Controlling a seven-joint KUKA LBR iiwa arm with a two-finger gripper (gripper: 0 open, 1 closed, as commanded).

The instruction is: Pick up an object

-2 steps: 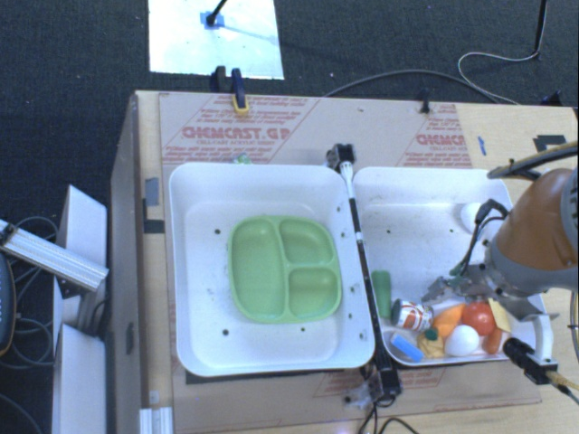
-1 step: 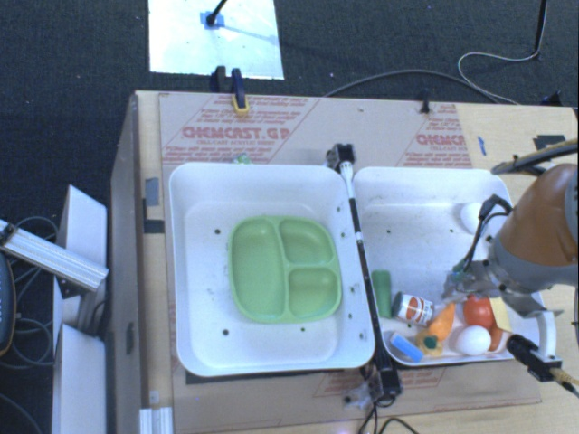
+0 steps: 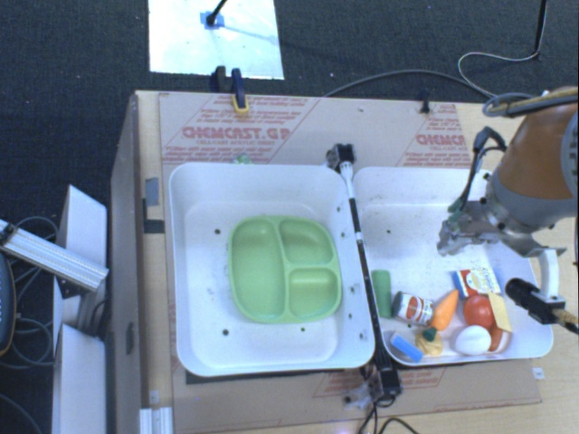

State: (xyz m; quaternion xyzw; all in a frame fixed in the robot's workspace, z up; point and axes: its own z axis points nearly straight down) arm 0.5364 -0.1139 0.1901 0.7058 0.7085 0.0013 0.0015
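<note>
The right bin point(image 3: 407, 197) holds a cluster of small toys along its front edge: a green cylinder point(image 3: 382, 293), a small can with a red label point(image 3: 413, 308), an orange carrot point(image 3: 444, 308), a red tomato point(image 3: 479, 310), a white egg point(image 3: 471, 339), a blue block point(image 3: 406, 349) and a red-and-yellow carton point(image 3: 476, 282). My gripper point(image 3: 459, 239) hangs over the right bin's middle, just behind the carton and carrot. Nothing shows between its fingers.
A green divided plate point(image 3: 284, 268) lies in the left bin point(image 3: 194, 242). A black bar point(image 3: 356, 233) runs along the divider between the bins. The grey and orange arm point(image 3: 538, 165) covers the right bin's far right part.
</note>
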